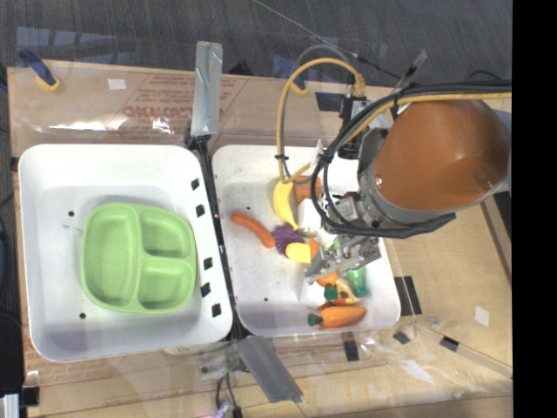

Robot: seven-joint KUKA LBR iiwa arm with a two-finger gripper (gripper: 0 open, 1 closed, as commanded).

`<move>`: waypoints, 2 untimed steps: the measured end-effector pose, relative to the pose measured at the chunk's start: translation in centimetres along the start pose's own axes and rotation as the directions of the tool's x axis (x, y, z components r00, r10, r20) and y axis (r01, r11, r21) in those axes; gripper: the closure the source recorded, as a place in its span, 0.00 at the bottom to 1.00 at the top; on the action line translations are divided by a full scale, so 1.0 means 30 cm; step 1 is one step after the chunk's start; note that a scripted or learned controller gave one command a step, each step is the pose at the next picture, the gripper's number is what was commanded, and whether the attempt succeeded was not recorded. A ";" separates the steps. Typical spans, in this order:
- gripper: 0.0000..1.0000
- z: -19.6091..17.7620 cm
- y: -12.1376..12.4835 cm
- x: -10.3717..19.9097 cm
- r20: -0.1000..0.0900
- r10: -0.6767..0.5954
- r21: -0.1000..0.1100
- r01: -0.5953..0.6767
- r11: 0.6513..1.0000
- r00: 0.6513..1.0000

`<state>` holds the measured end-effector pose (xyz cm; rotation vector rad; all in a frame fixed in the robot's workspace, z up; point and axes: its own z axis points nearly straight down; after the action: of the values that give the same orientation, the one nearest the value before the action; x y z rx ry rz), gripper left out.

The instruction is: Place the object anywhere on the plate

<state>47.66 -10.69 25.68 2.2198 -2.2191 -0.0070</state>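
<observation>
A green divided plate (137,257) lies in the left bin (52,181). The right bin (252,307) holds several toy foods: a yellow banana (284,200), an orange-red pepper (252,229), a purple and yellow piece (293,243), a carrot (341,316) and small orange and green pieces beside it. My gripper (341,259) hangs low over the right part of that bin, just right of the purple and yellow piece and above the small orange pieces. The arm's orange band and wrist cover much of it.
A metal clamp strip (206,90) stands at the back between the bins. Yellow and black cables (322,68) loop above the right bin. The bins' inner walls meet at a divider (213,233) with black clips.
</observation>
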 end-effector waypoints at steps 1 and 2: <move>1.00 0.226 0.001 -0.212 0.003 0.013 -0.001 -0.013 1.000 1.000; 1.00 0.217 -0.155 -0.594 0.002 -0.099 0.005 0.099 0.995 0.995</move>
<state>52.26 7.13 19.17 2.3313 -2.1105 -0.0043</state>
